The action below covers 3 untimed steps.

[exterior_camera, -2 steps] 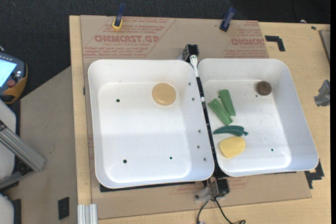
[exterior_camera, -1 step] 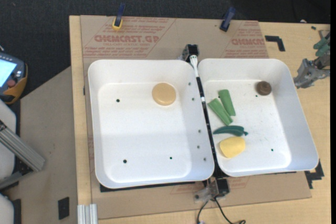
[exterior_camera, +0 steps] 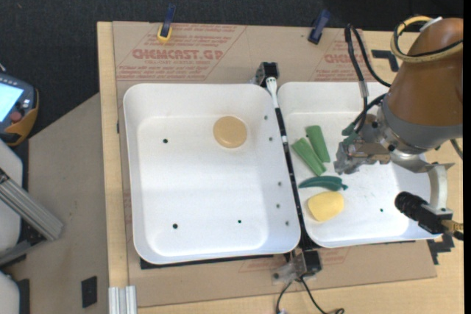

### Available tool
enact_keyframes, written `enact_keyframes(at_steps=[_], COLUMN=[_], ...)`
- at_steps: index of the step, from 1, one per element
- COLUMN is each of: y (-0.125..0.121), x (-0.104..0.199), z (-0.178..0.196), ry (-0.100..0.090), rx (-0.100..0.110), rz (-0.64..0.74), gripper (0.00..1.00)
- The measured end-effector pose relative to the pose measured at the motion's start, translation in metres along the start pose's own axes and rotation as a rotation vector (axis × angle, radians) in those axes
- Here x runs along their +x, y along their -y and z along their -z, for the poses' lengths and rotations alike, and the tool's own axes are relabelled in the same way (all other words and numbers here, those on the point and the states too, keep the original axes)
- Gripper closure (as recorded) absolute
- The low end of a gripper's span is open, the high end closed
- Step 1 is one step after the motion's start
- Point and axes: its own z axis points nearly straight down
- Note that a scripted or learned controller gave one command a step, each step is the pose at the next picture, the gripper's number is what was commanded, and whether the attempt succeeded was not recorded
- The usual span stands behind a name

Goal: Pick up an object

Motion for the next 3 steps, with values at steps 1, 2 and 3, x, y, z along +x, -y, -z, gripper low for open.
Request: enact_keyframes(at_steps=[1,2,3], y=[0.010,0.011,0.009], x=[0.028,0.076,0.073], z=[0.110,0.002,0.018], ry=[0.004,0.002,0.004], rx=[-0.025,-0.005,-0.018], rz=[0.000,0.000,-0.005], gripper=[1.00,1.00,1.00])
